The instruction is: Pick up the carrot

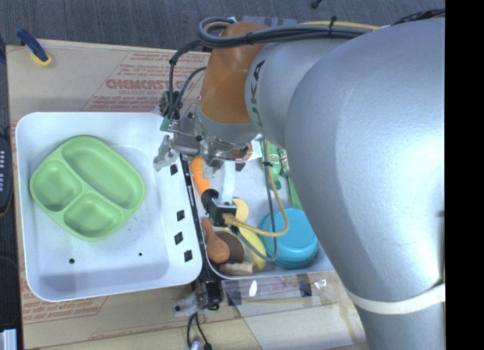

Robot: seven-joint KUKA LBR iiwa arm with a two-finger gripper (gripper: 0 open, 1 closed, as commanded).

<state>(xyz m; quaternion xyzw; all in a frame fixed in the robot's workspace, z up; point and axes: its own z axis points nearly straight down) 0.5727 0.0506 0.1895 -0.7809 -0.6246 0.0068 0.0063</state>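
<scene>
The carrot (199, 175) is a small orange piece at the left edge of the right bin (257, 288), close to the divider between the bins. My gripper (203, 155) hangs directly over its upper end, under the orange-banded wrist. The gripper's body hides the top of the carrot, so I cannot see if the two are touching.
In the left bin (45, 280) lies a green divided plate (87, 186). The right bin also holds a blue bowl (293, 240), a yellow banana (252, 236), a brown piece (219, 245) and something green (281, 165). The arm covers most of that bin.
</scene>
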